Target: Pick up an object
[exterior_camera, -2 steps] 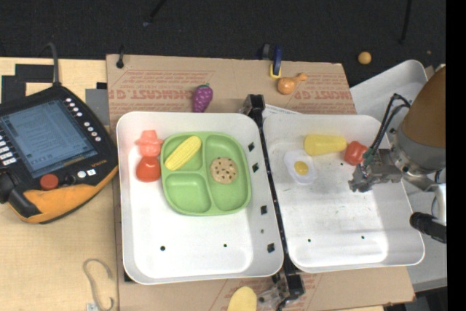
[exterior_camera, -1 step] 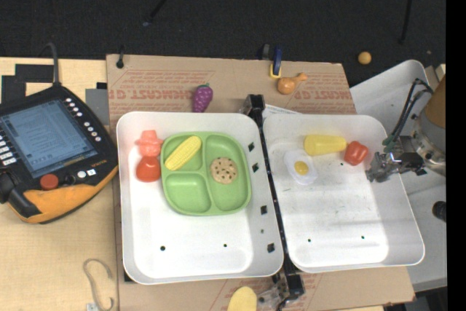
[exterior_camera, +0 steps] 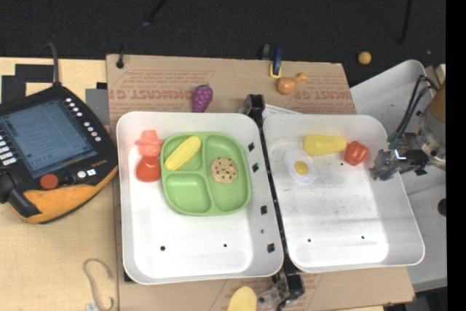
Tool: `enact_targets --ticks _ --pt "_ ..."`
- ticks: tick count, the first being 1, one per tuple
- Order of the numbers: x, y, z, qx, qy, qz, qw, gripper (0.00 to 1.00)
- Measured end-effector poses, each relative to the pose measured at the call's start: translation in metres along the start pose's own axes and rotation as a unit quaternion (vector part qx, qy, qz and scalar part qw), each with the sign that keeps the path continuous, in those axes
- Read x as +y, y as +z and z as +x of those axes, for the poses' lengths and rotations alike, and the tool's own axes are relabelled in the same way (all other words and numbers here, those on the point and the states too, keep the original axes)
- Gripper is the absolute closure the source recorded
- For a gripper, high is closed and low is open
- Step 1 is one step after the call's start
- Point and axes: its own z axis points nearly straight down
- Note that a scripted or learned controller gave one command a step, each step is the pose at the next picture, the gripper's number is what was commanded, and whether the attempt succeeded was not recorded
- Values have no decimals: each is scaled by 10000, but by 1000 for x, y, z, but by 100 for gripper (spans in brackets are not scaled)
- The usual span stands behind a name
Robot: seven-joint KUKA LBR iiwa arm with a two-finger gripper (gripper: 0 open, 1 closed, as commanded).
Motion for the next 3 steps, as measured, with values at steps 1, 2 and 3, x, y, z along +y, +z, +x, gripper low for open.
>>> enact_targets --ticks 1,2,3 --pt "-30 5 51 15 -52 24 10000 100" --pt "-45 12 96 14 -56 25 10000 100" --pt "-55 11 127 12 -52 23 10000 100"
